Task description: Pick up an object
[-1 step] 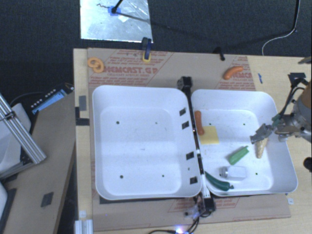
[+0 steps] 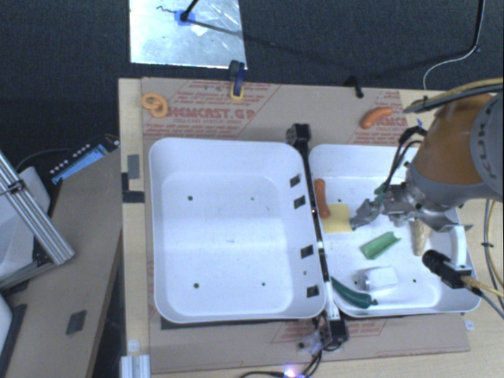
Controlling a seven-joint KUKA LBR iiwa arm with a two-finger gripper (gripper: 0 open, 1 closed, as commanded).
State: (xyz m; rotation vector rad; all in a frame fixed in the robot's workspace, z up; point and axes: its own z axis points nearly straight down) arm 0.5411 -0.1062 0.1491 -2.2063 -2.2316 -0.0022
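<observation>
**Crowding in the right bin threatens a clean pick**

Gripper (image 2: 364, 213) hangs low over the right bin (image 2: 358, 157), reaching in from the right, its tip just beside the yellow block (image 2: 338, 218). Whether it is wide or narrow cannot be told at this angle, and nothing shows in its grasp.

The candidates all lie in that bin. The yellow block sits near the dividing wall, with an orange stick (image 2: 321, 198) just beside it against the wall. A green block (image 2: 379, 245) lies tilted near the middle, a white block (image 2: 376, 277) nearer the front, and a dark green curved piece (image 2: 351, 292) in the front left corner. The left bin (image 2: 228, 228) holds nothing to pick.

Likely trouble, judged from this layout:

- The yellow block is close to the wall and to the orange stick, so a descent there may pinch two things, or push the block against the wall.
- The green block lies at a slant; a grip not lined up across it could twist it away.
- The white block blends into the white floor, so a program may misjudge its edges.
- The curved piece is tucked into the corner, leaving little room to close around it.
</observation>
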